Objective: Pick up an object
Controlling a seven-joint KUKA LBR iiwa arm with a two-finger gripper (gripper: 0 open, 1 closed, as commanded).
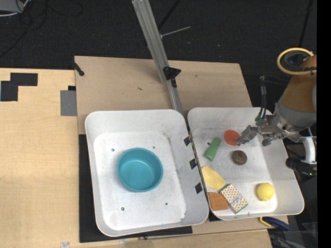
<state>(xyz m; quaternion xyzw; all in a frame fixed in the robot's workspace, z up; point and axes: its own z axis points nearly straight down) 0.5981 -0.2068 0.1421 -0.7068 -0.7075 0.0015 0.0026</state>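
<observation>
In the right bin [289, 200], the hand [254, 135] hangs spread, holding nothing, just beside the red object [231, 136]. No legible writing.

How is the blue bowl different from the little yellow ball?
The blue bowl is far larger than the yellow ball. The bowl is an open, hollow dish, while the ball is a closed round shape. The bowl sits in the left bin, whereas the ball lies in the right bin among other small items, near its front corner. Both rest on a white bin floor, apart from the gripper.
</observation>
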